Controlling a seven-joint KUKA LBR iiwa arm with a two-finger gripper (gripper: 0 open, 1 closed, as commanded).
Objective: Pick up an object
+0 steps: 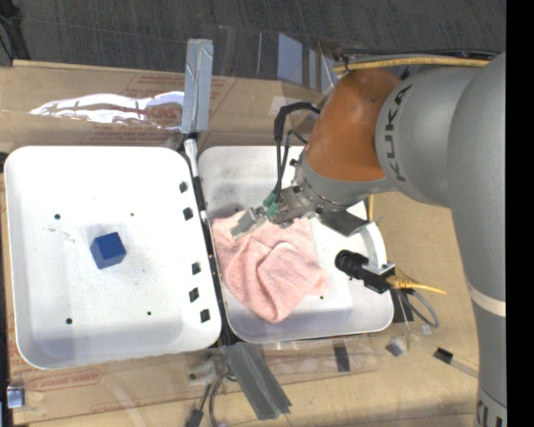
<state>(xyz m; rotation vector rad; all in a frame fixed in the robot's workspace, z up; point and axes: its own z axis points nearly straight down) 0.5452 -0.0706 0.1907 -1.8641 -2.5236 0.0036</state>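
A crumpled pink cloth [269, 272] lies in the right bin [240, 163], covering most of its floor. My gripper [269, 213] is low over the cloth's upper edge, touching or nearly touching the fabric, with the grey and orange arm reaching in from the right. A small blue cube [109, 248] sits alone on the floor of the left bin [62, 185], far from the gripper.
The two white bins stand side by side with a dark-clipped divider [196, 238] between them. Cardboard [89, 87] covers the bench behind the bins. The arm's bulk overhangs the right bin's upper right part.
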